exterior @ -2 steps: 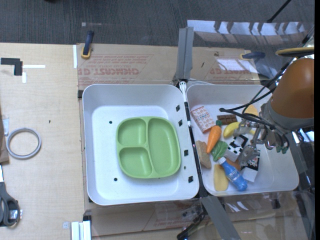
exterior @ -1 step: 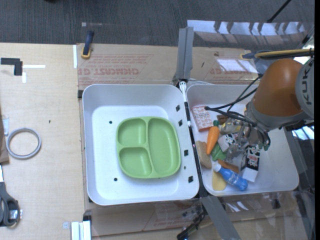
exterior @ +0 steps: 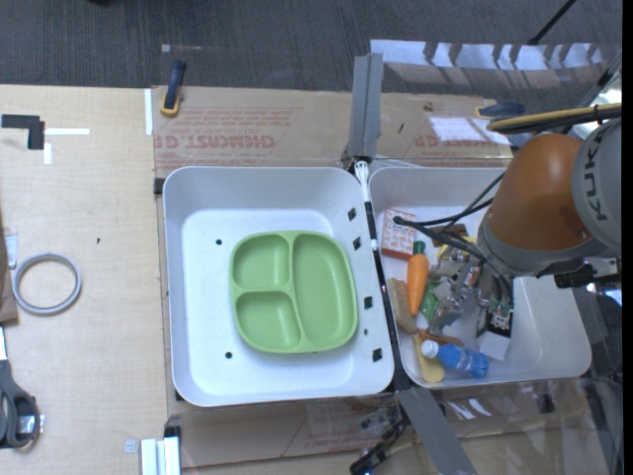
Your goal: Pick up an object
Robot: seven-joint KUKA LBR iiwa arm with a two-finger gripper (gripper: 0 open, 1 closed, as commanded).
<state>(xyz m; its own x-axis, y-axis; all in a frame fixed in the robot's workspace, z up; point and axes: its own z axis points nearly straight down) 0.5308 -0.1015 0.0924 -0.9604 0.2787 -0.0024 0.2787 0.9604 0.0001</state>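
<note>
the arm came in from the right of the frame, its orange band and grey wrist covering much of the right bin [exterior: 554, 362], and the gripper [exterior: 463, 300] hung low among the clutter in that bin's left half. whether it was open or closed could not be told — the mechanism blurred into the objects beneath it, and nothing could be seen held in it.

the likeliest thing to pick was the carrot [exterior: 416, 283], lying just left of the gripper, close beside it, near the centre-right of the frame. its long axis ran nearly top to bottom in the picture, green end uppermost, roughly parallel to the divider between the bins. so the coming move seemed to turn on a small shift toward frame left, with the grasp closing across the carrot's narrow width, not along its length.

a blue bottle [exterior: 461, 360] lay below the gripper, toward the lower edge of the bin, long axis roughly left to right. the left bin [exterior: 198, 295] held a green divided plate [exterior: 294, 291], well apart.
</note>
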